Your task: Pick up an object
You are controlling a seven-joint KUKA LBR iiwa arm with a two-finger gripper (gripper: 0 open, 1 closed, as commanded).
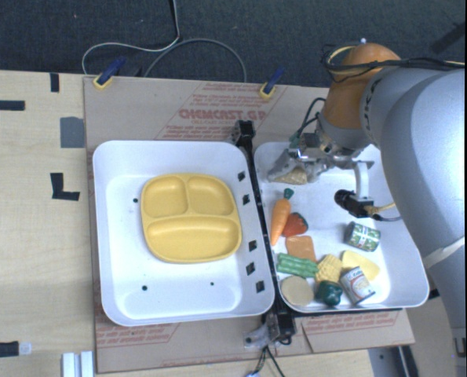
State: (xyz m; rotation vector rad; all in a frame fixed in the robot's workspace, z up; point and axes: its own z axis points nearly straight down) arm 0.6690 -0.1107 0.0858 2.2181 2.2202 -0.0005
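Robot arm poised over the far end of the right bin (410, 285), which holds a cluster of toy food.

The gripper (294, 166) hangs low near the bin's back-left corner; whether it is wide, narrow or holding anything cannot be told from this angle. Just in front of it lies a plastic carrot (279, 220), touching a red toy vegetable (296, 225), with a small green can (363, 236) well apart to the right. The carrot looks light, rigid and smooth, so likely slippery; pinching across its thick upper half seems safest. The left bin (107, 171) holds a yellow divided plate (191, 217).
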